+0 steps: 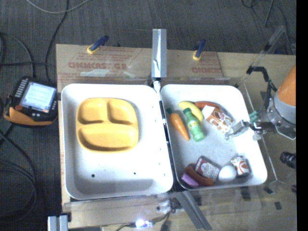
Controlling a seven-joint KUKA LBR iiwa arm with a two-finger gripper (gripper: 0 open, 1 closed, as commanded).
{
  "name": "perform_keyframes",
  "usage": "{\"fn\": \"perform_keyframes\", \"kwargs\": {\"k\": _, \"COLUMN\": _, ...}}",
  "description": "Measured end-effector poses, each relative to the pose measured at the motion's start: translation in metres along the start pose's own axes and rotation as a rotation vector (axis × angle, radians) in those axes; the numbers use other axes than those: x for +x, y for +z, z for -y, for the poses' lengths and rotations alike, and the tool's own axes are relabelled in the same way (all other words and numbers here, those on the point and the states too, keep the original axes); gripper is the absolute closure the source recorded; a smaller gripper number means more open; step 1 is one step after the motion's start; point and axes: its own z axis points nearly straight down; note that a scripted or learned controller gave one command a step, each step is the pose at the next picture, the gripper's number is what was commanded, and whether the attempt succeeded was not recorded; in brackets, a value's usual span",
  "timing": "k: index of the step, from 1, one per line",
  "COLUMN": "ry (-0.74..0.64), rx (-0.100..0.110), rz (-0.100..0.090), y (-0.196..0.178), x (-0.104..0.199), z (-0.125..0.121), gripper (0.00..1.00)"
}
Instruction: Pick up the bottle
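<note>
The bottle (pixel 195 125) is small and green with a pale label. It lies on its side in the upper left part of the right bin (pixel 250 105), between an orange carrot (pixel 179 124) and a red-and-white carton (pixel 219 119). My gripper (pixel 237 129) hangs low over the bin's right side, to the right of the carton and well apart from the bottle. Nothing shows in its grasp.
A yellow banana (pixel 189 108) and a reddish sausage (pixel 208 104) lie just behind the bottle. Along the bin's front edge sit a dark pouch (pixel 207 167), a white egg (pixel 226 173), a small can (pixel 240 165) and a sausage (pixel 197 178). The left bin (pixel 72 167) holds a yellow divided plate (pixel 108 124).
</note>
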Motion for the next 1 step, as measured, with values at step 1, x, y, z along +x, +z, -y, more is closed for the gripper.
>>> {"fn": "perform_keyframes", "kwargs": {"k": 1, "ry": -0.064, "rx": 0.001, "rz": 0.0, "y": 0.0891, "x": 0.0653, "z": -0.0372, "gripper": 0.0}}
